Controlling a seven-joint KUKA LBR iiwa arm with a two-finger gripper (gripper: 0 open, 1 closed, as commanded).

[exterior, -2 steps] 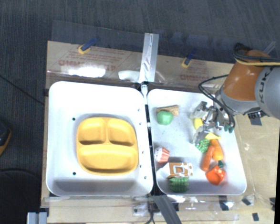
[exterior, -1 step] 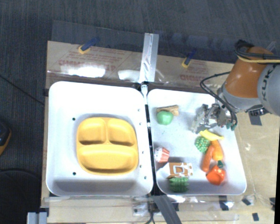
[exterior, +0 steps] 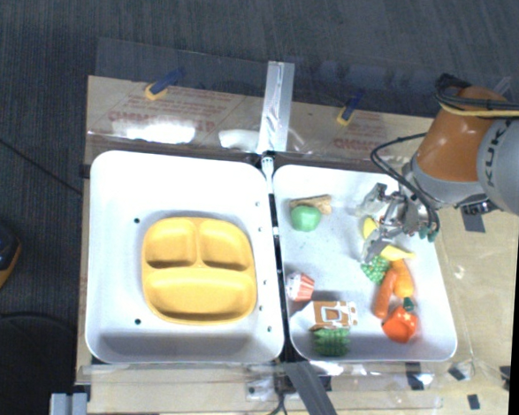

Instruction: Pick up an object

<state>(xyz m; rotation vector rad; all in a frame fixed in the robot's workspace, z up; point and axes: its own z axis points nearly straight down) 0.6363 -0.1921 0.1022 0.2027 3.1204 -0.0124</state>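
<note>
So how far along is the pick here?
Done: the gripper is down in the right bin, over the yellow piece. In hand: nothing visibly lifted. Left: the carrot, red pepper and green ball lie in the bin; a grasp and lift remain.

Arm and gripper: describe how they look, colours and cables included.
The arm is grey with a broad orange band above the wrist. Thin black cables loop around that band. The gripper is a small silvery metal assembly with dark parts.
</note>
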